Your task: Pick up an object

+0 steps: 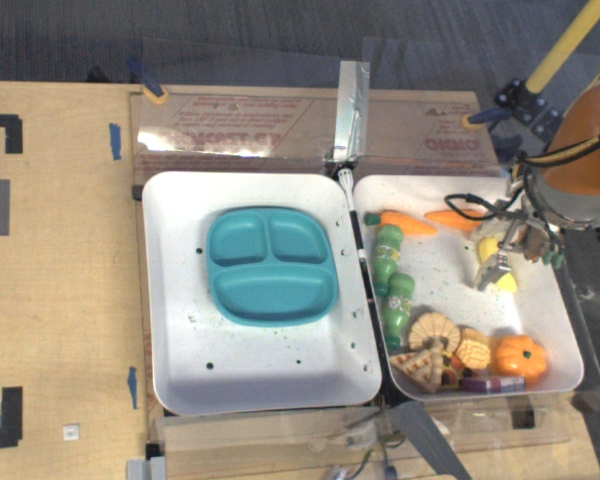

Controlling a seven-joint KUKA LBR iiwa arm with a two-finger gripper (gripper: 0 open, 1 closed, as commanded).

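My gripper is low in the right bin, near its far right side. It sits right over a small yellow toy, which shows on both sides of it. Whether the toy is gripped cannot be made out. An orange carrot and a second orange piece lie along the bin's back wall, left of the gripper. An orange pumpkin rests at the bin's front right.
Green toy vegetables line the right bin's left wall. Tan bread-like pieces, a waffle and a pizza slice crowd its front. The left bin holds a teal divided plate. Black cables hang near the wrist.
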